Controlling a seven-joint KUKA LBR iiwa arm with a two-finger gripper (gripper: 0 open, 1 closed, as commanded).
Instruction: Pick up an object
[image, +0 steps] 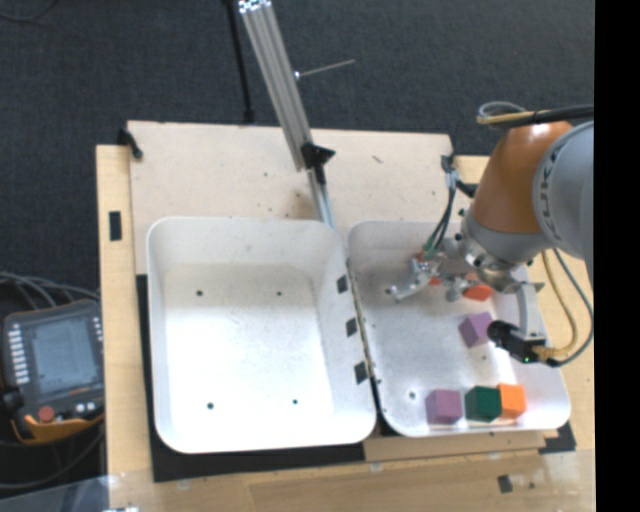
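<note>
The gripper (440, 285), its finger state impossible to tell, hangs over the right bin's (400, 400) far half, the purple block (476, 328) lying just toward the near-right corner.

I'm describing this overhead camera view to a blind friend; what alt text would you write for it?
A grey and orange robot arm reaches from the right over the right white bin, its gripper low above the floor. That bin holds two purple blocks, a green block and an orange block. The left bin sits beside it.
</note>
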